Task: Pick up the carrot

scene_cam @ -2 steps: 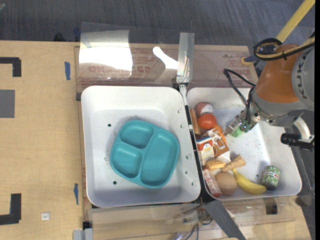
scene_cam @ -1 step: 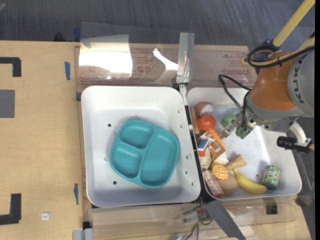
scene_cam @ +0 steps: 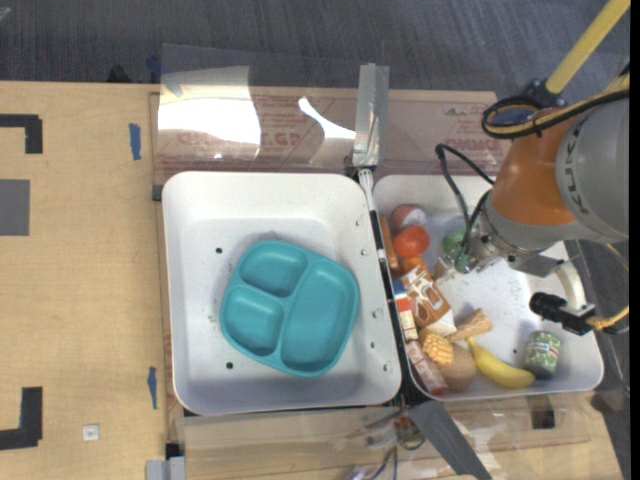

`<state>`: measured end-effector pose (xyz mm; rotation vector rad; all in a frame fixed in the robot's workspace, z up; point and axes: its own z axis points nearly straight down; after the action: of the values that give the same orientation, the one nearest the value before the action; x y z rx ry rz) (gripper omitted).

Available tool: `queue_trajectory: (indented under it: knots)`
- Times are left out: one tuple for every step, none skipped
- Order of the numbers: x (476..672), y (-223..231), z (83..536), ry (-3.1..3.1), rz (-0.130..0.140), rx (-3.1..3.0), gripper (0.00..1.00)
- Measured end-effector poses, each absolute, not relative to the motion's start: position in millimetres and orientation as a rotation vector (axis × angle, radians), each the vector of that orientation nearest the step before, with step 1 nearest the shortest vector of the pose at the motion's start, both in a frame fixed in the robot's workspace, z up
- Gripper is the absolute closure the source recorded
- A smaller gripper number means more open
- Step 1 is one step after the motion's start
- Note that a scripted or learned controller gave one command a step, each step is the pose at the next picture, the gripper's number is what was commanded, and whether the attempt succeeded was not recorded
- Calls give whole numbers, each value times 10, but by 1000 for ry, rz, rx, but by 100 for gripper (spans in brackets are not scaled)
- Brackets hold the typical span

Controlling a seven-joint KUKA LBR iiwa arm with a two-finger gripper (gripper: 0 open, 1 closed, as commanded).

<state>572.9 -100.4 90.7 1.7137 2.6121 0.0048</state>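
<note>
Orange is seen in a narrow strip against the wall of the right bin (scene_cam: 585, 373), and that strip is taken to be the carrot (scene_cam: 385, 244), though it is too small for certainty. It is lying flat, to the camera-left of the gripper (scene_cam: 468, 256), with a red tomato (scene_cam: 411, 241) sitting between the two. The gripper is hung low over the bin floor, just beside a small green item (scene_cam: 455, 240); whether it is open or closed cannot be told from this angle. Nothing is seen held. Nearer the camera from the gripper, a corn cob (scene_cam: 437, 347), a banana (scene_cam: 500, 369) and a green can (scene_cam: 543, 352) are spread about. So the pick is judged not yet made: the carrot is left to be reached, gripped and lifted, and the tomato will have to be avoided.
</note>
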Motion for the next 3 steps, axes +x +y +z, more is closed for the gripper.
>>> queue_trajectory:
  knots:
    - [5863,-1064,905,2641,6,1683,100]
    - [5909,-1013,907,2741,0,1504,100]
    - [6257,-1028,901,2832,3,1332,100]
